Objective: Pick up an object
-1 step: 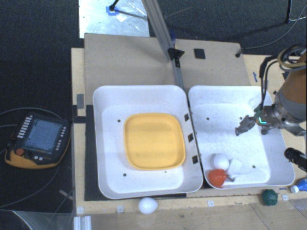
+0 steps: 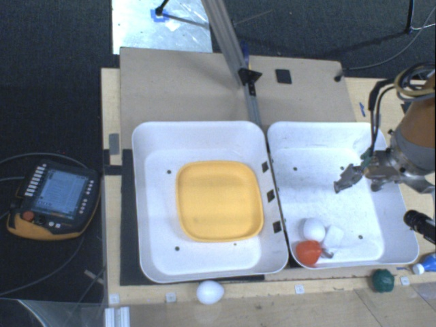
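Two shallow white bins sit side by side in the middle of the frame. The left bin (image 2: 153,182) contains one square yellow plate (image 2: 220,199) with rounded corners, lying flat; its sides run almost parallel to the walls of the bin. The right bin (image 2: 320,148) contains a small group of three things in its lower left corner: one white ball (image 2: 313,229), one red-orange ball (image 2: 308,252) just below it and touching the rim, and one pale, translucent piece (image 2: 334,238) just to the right of the white ball, whose form I cannot make out. The balls are round, so they have no long axis and do not point in any direction. A small dark part sticks out at the right side of the red-orange ball; what it is cannot be told. The gripper (image 2: 347,178) is at the right side of the frame, above the middle right part of the right bin, well apart from the group of balls, and its dark tip is directed to the left and slightly down. Whether this claw is open or closed I cannot tell, and nothing is seen between its tips. Outside the bins, on the bench below them, lie one white egg-shaped object (image 2: 210,292) at lower centre and one dark green ball (image 2: 382,280) at lower right. One control pendant (image 2: 53,197) with a screen lies on the dark floor at the left of the frame.
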`<move>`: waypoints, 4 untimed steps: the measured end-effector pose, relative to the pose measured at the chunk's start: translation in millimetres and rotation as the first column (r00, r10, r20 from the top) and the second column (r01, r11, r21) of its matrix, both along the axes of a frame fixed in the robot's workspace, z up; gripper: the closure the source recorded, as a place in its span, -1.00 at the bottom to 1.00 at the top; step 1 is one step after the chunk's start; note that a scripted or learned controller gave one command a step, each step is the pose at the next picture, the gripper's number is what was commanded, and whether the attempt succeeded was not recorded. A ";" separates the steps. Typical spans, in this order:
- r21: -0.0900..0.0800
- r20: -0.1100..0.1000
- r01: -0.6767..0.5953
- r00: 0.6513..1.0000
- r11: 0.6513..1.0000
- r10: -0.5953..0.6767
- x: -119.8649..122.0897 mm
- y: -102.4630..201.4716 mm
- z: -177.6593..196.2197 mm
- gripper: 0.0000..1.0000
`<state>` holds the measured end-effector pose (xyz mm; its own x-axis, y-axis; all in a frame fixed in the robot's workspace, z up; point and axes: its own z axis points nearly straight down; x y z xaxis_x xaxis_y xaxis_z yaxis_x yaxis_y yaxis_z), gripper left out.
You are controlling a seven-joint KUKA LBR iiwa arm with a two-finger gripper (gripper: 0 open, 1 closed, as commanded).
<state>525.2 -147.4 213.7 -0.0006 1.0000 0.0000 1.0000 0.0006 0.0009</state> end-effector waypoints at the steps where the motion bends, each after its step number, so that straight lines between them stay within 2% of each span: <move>1: 0.000 -0.003 0.001 1.000 1.000 -0.001 1.8 -3.9 -42.5 -1.00; 2: 0.001 -0.004 0.000 1.000 1.000 0.000 7.7 3.9 -95.8 -1.00; 3: 0.000 -0.002 0.000 1.000 1.000 0.000 7.3 4.1 -124.5 -1.00; 4: 0.000 0.000 0.001 1.000 1.000 -0.001 8.1 3.8 -113.0 1.00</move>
